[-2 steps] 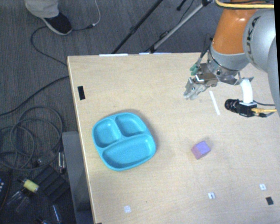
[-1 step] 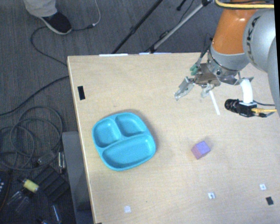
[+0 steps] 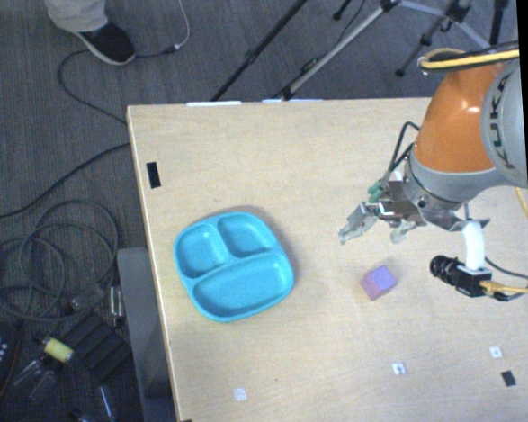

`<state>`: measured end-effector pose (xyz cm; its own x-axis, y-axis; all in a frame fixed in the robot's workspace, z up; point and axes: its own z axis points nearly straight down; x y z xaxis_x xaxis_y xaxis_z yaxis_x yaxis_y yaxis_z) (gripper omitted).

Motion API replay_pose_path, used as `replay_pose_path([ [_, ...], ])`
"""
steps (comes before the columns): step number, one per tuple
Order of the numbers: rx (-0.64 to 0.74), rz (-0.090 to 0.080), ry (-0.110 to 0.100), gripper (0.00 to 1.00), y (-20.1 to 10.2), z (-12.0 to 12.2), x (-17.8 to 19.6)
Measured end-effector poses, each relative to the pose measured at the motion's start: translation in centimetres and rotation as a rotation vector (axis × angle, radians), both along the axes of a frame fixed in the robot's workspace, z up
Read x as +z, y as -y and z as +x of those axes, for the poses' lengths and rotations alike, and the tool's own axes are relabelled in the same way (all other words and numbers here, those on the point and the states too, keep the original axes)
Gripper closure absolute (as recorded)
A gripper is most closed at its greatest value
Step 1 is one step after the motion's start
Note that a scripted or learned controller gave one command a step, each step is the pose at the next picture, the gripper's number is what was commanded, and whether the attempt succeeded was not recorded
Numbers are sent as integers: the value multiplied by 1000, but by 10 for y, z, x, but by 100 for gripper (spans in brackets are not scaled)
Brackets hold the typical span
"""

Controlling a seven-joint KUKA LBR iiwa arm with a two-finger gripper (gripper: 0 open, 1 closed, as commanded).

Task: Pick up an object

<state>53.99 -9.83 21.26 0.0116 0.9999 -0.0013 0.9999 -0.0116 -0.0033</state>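
A small purple block (image 3: 378,281) lies on the light wooden tabletop (image 3: 269,160), right of centre. My gripper (image 3: 370,234) hangs just above and slightly behind the block, and its two fingers (image 3: 345,233) are spread open with nothing between them. The block sits apart from the fingertips, a short way toward the front. A blue divided plate (image 3: 242,288) rests to the left of the block, with nothing in its three compartments. The arm's orange band (image 3: 457,129) fills the upper right.
A black cable fitting (image 3: 458,275) with a yellow lead hangs right of the block. Small black and white markers (image 3: 153,174) dot the table. Beyond the table's left edge (image 3: 152,285), cables and gear lie on the floor. Tripod legs (image 3: 368,27) cross the top.
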Motion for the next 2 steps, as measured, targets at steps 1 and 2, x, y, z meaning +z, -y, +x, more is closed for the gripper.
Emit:
replay_pose_path([
  [1,141,2,1,0,46,-36,-19],
  [2,190,3,1,0,43,-20,-130],
])
